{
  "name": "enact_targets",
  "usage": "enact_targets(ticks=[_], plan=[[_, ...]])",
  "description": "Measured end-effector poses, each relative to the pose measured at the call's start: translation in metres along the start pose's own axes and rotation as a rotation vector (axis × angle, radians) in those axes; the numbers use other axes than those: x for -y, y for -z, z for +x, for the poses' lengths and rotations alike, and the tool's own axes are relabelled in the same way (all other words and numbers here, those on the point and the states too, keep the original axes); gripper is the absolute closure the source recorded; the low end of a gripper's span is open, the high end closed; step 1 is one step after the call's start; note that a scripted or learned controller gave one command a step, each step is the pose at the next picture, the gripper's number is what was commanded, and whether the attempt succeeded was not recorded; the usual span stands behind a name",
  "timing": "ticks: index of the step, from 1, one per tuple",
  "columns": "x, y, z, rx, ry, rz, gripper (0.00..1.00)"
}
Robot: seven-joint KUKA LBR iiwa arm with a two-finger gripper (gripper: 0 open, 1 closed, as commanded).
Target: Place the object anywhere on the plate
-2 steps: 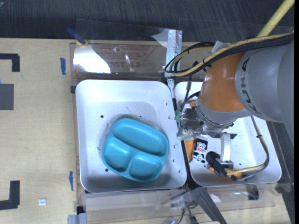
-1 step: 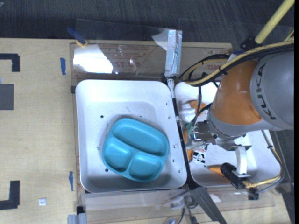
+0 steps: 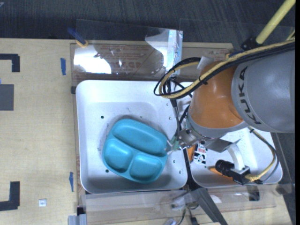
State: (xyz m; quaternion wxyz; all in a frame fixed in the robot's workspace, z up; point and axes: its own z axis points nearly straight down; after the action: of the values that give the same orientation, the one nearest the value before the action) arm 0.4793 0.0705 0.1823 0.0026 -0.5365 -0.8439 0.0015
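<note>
The blue plate (image 3: 136, 149) lay in the left bin (image 3: 89, 107), towards that bin's 6 o'clock side and turned a little askew. It had three wells: one long well on its 12 o'clock side and two smaller ones side by side towards 6 o'clock. The plate's rim at 3 o'clock came close to the wall shared with the right bin (image 3: 211, 178).

The arm (image 3: 262, 93) reached in from 3 o'clock, with its orange band (image 3: 213, 104) hanging over the divide between the two bins. The gripper (image 3: 176, 143) sat low at the plate's 3 o'clock edge, just beside or touching the rim (the wrist above hid most of it). Whether it was wide, narrow or closed on anything could not be told.

At about 4 o'clock from the gripper, just inside the right bin and partly under the wrist, lay a small white piece (image 3: 200, 154) with red and black marks. An orange sliver (image 3: 190, 152) showed next to it at 9 o'clock. Whether either one was the task's object could not be told, as both were too small and too covered.

At 12 o'clock from the left bin a clear plastic sheet (image 3: 122, 57) lay across the pale wooden bench (image 3: 37, 139).
</note>
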Motion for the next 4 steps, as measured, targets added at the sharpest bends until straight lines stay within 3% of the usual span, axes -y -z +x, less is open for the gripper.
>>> enact_targets(ticks=[1, 2, 3, 4], plan=[[-0.086, 0.019, -0.011, 0.003, 0.098, -0.005, 1.00], [-0.128, 0.004, -0.012, 0.004, 0.150, -0.004, 1.00], [-0.036, 0.015, 0.066, 0.002, 0.635, -0.001, 1.00], [0.003, 0.065, -0.010, 0.007, 0.553, -0.006, 1.00]])
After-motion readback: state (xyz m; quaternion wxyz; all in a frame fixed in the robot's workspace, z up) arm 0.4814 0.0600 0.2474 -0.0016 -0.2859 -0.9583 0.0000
